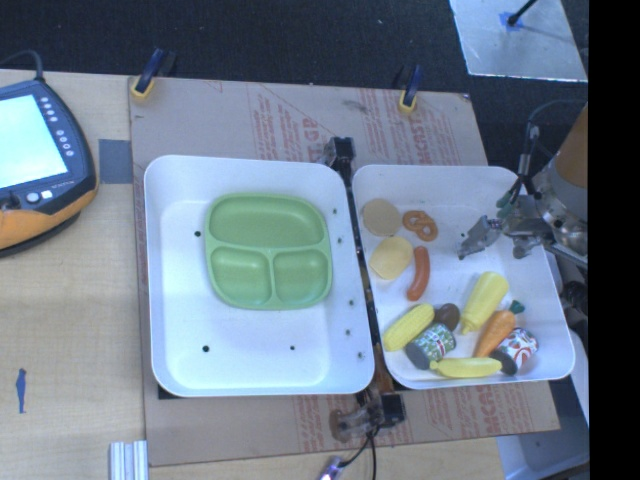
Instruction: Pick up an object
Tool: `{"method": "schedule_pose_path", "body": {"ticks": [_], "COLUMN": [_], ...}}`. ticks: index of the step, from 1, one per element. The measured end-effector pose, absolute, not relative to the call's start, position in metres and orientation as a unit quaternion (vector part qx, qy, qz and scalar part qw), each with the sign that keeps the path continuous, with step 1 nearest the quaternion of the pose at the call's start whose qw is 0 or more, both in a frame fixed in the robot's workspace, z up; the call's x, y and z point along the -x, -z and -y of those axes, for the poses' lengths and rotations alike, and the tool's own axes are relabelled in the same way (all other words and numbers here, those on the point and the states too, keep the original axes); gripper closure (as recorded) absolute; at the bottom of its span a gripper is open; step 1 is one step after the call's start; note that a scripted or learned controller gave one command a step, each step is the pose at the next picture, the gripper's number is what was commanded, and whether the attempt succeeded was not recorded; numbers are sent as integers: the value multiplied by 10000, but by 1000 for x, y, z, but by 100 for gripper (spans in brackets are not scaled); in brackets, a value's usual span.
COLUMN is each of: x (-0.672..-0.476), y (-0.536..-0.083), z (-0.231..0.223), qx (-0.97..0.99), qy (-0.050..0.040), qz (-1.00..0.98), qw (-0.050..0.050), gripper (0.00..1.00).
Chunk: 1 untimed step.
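The right bin [460,193] holds several toy foods: a tan round biscuit [380,217], a pretzel [421,225], a pale yellow disc [390,259], a red sausage [418,273], two corn cobs [485,301] [408,326], a carrot [495,331], a green can [432,344], a banana [466,367] and a red-and-white can [518,348]. My gripper [492,240] hangs over the bin's right half, just above the upper corn cob and right of the pretzel. Nothing shows in its grasp.
The left bin [175,298] carries a green divided plate [268,250]. A tablet-like pendant [35,163] lies at the bench's left edge. Clamps [148,73] [407,88] pin the cardboard at the back. The bins' shared rim [355,268] runs between them.
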<state>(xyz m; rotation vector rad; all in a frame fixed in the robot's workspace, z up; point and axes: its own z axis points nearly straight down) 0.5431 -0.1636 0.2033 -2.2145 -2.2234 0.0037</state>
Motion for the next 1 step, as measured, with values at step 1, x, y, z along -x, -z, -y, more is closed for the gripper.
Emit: {"method": "schedule_pose_path", "body": {"ticks": [1], "x": [-500], "y": [-91], "z": [191], "qx": [7055], "qy": [-17], "qz": [7087], "qw": [22], "gripper": [0]}}
